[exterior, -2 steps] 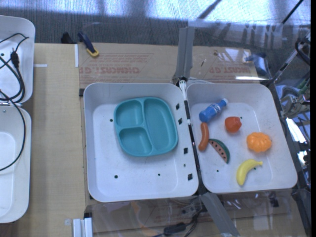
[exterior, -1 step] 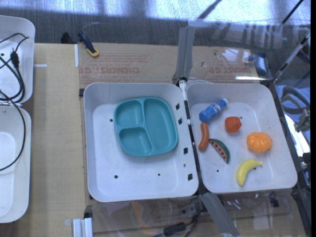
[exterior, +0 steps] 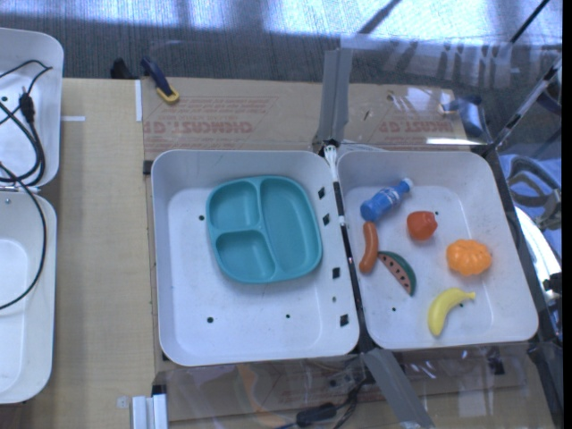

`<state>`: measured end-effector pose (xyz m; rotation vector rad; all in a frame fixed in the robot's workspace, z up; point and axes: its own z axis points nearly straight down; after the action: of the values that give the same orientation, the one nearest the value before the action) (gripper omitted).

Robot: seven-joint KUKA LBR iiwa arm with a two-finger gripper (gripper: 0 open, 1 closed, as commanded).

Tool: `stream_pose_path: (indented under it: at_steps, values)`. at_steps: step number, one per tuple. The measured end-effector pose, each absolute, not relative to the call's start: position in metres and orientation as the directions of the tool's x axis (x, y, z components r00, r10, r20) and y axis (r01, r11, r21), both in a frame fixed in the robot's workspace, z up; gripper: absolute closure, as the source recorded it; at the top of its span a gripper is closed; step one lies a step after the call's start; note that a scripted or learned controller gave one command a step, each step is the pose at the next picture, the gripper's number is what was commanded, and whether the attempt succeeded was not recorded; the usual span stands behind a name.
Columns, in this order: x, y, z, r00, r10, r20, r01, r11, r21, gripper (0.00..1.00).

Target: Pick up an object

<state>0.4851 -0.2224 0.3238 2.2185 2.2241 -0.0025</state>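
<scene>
The right bin (exterior: 500, 329) holds several toy items. A blue bottle (exterior: 384, 200) lies tilted near its back left. An orange-brown hot dog (exterior: 368, 247) lies lengthwise by the left wall, with a watermelon slice (exterior: 398, 271) just right of it. A red-orange tomato-like piece (exterior: 422, 225) sits mid-bin. An orange pepper-like fruit (exterior: 468, 256) rests to the right. A yellow banana (exterior: 447, 309) lies near the front. The left bin (exterior: 179, 320) carries a teal divided plate (exterior: 264, 228).
A cardboard sheet (exterior: 241, 123) lies behind the bins, with a blue-and-yellow clamp (exterior: 159, 80) on it. White tubs with black cables (exterior: 22, 150) stand at the far left. A grey upright post (exterior: 334, 96) rises between the bins at the back.
</scene>
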Motion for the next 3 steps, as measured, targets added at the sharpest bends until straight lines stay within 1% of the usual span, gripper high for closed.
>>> stream_pose_path:
  at_steps: [1,3]
  values:
    - [0.4785,-0.222,0.3184,0.0,1.0,0.0,1.0,0.0,-0.003,1.0]
    - [0.4784,-0.2224,0.3203,0.001,1.0,-0.001,1.0,-0.001,-0.002,1.0]
